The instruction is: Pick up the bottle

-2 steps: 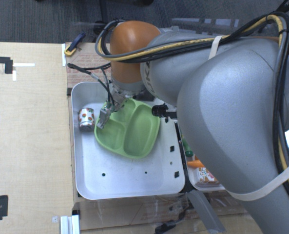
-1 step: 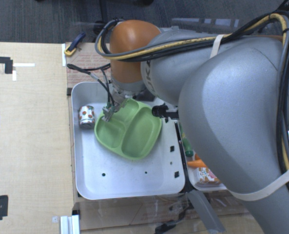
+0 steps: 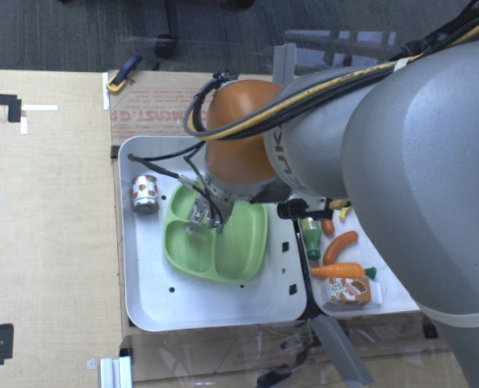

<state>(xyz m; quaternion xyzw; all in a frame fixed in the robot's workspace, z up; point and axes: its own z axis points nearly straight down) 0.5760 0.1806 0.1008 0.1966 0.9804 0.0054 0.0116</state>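
Tool [image 3: 204,217] above green tray [image 3: 243,253]

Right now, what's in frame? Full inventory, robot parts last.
Left bin: 1, white, bench centre.
Right bin: 1, white, beside it, partly under the arm.
Divided plate: 1, light green, left bin.
Can: 1, silver with red spots, left bin, left of the plate.
Bottle: 1, green, right bin near the divider.
Sausage: 1, orange-red, right bin.
Carrot: 1, orange, right bin.
Packet: 1, printed, right bin.
Arm: 1, grey, orange band.
Gripper: 1, above the plate.
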